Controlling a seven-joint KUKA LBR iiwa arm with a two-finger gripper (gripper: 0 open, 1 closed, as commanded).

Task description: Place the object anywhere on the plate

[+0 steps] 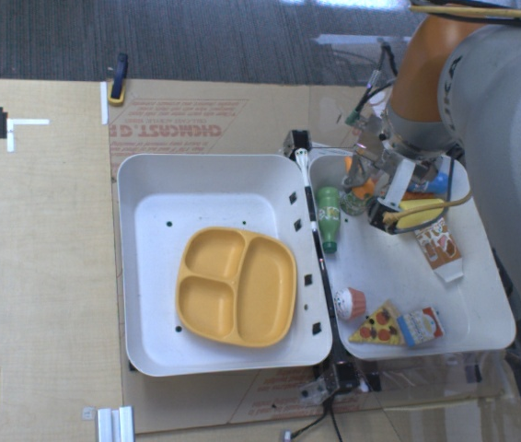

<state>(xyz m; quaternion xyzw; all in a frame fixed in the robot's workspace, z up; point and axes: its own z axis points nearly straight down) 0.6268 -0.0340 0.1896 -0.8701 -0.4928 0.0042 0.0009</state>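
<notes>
Surface: pale wood-grain tabletop (40,247) with black marker blocks along its left side. A brown cardboard sheet (178,122) lies under both bins. Beyond the far edge is dark grey floor (196,17). A yellow-and-black clamp (118,79) sits at the cardboard's far left corner.

Writing: the red print on the cardboard runs reversed and is not reliably legible. Package labels in the right bin are too small to read.

Left bin (141,210): yellow three-compartment plate (237,286), lying flat near the centre.

Right bin (481,330): green bottle (328,215) against the left wall, cupcake (348,302), pizza slice (377,325) and small carton (421,325) near the front, red-and-white box (440,247) at mid-right. All loose items lie here, well apart from the plate. Which one is the task's object cannot be told.

Gripper (371,180): over the back of the right bin, near the bottle's top. Open or closed cannot be told, and no object is seen in its grasp.
</notes>
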